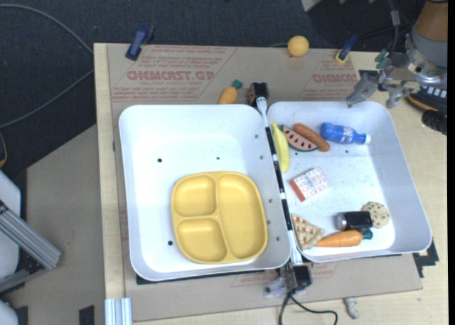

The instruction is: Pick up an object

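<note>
Gripper (373,89), fingers apart and holding nothing, hovers over the right bin's (405,174) far corner; bottle (343,134) and other objects lie unpicked. Grasp not yet begun.

1. Left bin (142,139): holds a yellow three-compartment tray (218,215), lying near its front.
2. Right bin (398,167): blue bottle (343,134) at the far side; sausage (311,137) and watermelon slice (296,140) touching; banana (281,149) along the left wall; red-and-white carton (310,183) at centre; waffle (306,231), carrot (340,239), black cylinder (353,220) and cookie (375,213) at the near side.
3. Tool (377,89): above the right bin's far right corner, gripping nothing.
4. Bench (106,174): orange ball (298,46) at the far edge.
</note>
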Available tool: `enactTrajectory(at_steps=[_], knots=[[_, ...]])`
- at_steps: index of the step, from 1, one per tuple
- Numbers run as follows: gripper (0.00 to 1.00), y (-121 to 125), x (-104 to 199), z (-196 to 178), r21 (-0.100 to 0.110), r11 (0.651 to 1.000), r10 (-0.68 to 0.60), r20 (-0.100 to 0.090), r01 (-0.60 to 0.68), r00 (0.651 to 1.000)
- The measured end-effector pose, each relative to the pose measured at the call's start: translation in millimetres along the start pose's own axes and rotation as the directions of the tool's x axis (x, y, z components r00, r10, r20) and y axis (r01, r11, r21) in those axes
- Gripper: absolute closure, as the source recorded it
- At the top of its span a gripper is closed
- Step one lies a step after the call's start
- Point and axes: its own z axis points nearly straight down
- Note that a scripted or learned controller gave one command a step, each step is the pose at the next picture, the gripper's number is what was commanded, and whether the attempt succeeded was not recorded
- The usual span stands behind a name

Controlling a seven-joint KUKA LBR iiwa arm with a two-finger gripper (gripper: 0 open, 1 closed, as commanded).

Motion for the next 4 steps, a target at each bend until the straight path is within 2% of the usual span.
enactTrajectory(at_steps=[1,2,3,4], knots=[[0.0,2,32,127,0.002,1.0,-0.001,-0.001,0.001,1.0],[0.0,-87,-12,140,0.001,1.0,0.003,0.001,-0.003,1.0],[0.0,-139,33,140,0.002,1.0,0.001,-0.001,-0.001,1.0],[0.0,-147,82,139,0.003,1.0,-0.001,-0.002,0.001,1.0]])
